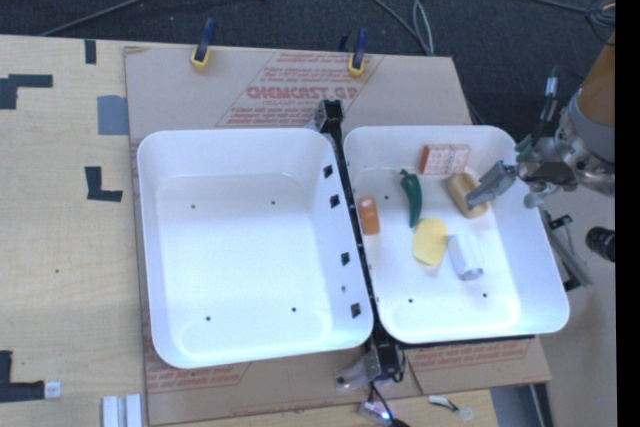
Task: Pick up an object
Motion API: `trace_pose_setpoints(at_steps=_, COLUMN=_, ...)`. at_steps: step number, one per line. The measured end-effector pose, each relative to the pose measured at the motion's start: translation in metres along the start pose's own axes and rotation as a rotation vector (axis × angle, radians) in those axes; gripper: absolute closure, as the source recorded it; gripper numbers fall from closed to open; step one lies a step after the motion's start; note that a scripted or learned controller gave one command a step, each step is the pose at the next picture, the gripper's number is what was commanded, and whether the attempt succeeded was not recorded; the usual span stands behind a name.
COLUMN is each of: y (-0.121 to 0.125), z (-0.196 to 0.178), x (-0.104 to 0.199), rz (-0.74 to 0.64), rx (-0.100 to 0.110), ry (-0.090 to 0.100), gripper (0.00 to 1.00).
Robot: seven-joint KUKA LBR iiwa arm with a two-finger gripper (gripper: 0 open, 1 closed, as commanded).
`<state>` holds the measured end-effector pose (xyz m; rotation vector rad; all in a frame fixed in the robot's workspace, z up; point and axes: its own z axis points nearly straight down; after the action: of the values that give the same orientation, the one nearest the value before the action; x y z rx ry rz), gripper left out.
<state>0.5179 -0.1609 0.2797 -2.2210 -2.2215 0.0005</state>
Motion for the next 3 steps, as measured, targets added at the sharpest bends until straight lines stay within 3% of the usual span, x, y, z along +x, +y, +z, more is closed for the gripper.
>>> trace_pose_setpoints(at_steps=1, y=-0.006, z=0.041, x=-0.039, rz=-0.060, rx=0.003, ry=0.001, gripper=0.00)
trace_pose_setpoints(at_steps=2, y=0.056, z=0.181, x=-0.007, rz=-0.003, rx=0.012, ry=0.004, gripper=0.00)
trace_pose_setpoints(at_steps=3, y=-0.002, z=0.191, x=-0.015, rz=0.048, rx=0.000, ry=0.000, gripper=0.00)
